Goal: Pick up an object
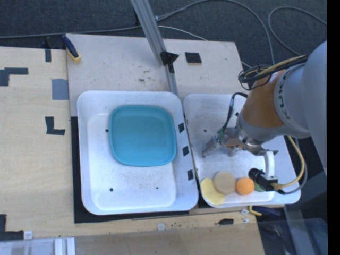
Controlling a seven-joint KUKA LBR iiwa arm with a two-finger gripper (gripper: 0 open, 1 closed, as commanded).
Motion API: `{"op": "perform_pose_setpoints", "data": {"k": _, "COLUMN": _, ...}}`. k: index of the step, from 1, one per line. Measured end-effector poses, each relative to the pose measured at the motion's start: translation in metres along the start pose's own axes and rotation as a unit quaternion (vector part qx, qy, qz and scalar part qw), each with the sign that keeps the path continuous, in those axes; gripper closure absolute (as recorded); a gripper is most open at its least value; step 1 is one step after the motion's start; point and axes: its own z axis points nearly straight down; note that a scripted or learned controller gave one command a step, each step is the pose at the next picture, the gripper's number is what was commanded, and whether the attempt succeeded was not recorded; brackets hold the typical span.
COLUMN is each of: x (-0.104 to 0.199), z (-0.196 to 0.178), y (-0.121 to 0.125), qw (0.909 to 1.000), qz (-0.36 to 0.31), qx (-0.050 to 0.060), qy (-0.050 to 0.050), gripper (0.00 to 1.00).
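I am reaching into the right bin (197, 110) from the right side, and my gripper (219, 146) is hanging low over the middle of its floor. My fingers (208, 148) are standing a little apart and nothing is sitting between them. The objects are lying near the front edge of this bin, a little apart from my fingers: a yellow piece (209, 192), a round beige disc (224, 182) partly lying on it, and an orange ball (245, 186) just beside the disc. In the left bin (90, 195) a blue plate (142, 135) is lying flat.
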Motion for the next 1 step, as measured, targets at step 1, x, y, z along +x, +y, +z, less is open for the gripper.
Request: {"op": "perform_pose_setpoints", "data": {"k": 1, "x": 0.0002, "z": -0.0124, "y": 0.0008, "qw": 1.0000, "qz": 0.000, "qx": -0.002, "qy": 0.000, "gripper": 1.00}}
